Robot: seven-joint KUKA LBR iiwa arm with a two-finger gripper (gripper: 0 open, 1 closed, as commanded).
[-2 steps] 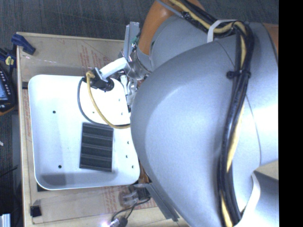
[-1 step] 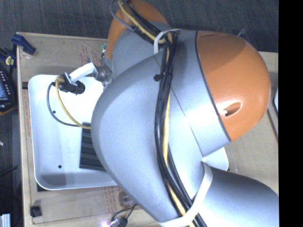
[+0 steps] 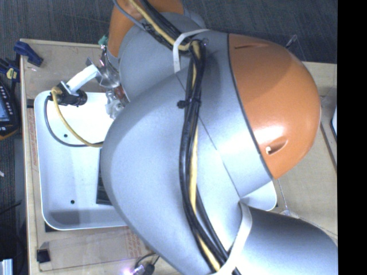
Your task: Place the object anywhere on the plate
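The grey arm (image 3: 189,153) with its orange band (image 3: 275,107) covers most of the camera view and hides the middle and right of the bench. Its wrist reaches over the far edge of the left white bin (image 3: 63,176). Metal parts of the gripper (image 3: 113,99) stick out there, low over the bin's back wall, and the arm's own body hides the rest of it. A white cylinder with a black plug (image 3: 71,93) juts left from the wrist.
A yellow and black cable (image 3: 66,136) loops down from the plug over the bin floor. A blue clamp (image 3: 26,51) and a black device (image 3: 7,105) sit at the bench's left edge. Bare wooden bench (image 3: 86,245) runs along the bin's near side.
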